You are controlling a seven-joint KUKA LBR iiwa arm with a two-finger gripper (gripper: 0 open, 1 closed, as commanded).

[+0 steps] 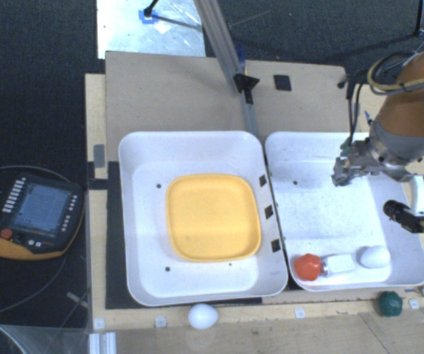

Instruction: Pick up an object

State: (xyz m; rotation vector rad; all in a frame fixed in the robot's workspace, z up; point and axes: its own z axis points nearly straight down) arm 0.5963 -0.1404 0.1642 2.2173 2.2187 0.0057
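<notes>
Nearest to the camera, a white egg (203,316) lay on the bench outside the bins, and a green ball (389,303) lay just past the near right corner of the right bin (322,220). Inside that bin, along its near wall, three things stood in a row: a red ball (307,266), a white block (339,264) touching it, and a white oval (374,257) just beside the block. These were the things to pick, and none was held. The left bin (141,198) carried a yellow plate (214,217) in its middle. Farther back, the gripper (346,169) hung over the far part of the right bin, well apart from the row; it looked small and dark there, so I could not tell how it was set. To pick well, I would judge that the arm should come toward the near wall and go down on the oval or the red ball from above, not from the side, because the wall is close behind them. The middle of the right bin was free floor, so there was good room to travel.
</notes>
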